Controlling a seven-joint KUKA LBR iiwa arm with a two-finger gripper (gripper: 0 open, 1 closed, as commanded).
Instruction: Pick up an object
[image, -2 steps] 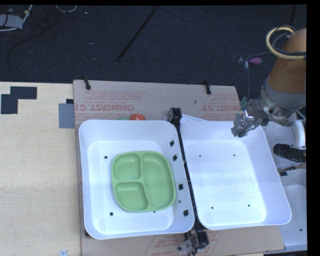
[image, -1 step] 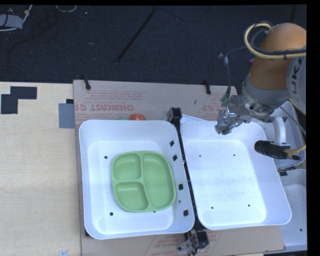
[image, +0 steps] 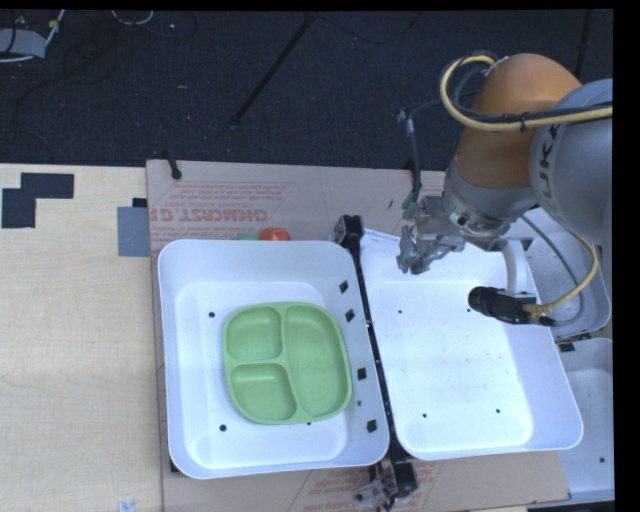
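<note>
A light green divided plate (image: 287, 361) with three compartments lies flat in the middle of the left bin (image: 190, 270). My gripper (image: 413, 260) hangs over the far left corner of the right bin (image: 470, 400), close to the divider between the bins. It is well apart from the plate, up and to the right of it. Nothing shows beneath the gripper but the bin's white floor.
A small red-orange object (image: 274, 235) and a bit of green (image: 243, 237) peek out behind the left bin's far wall. A black fitting (image: 500, 303) on the arm's yellow hose hangs over the right bin's right side. Cardboard lies under both bins.
</note>
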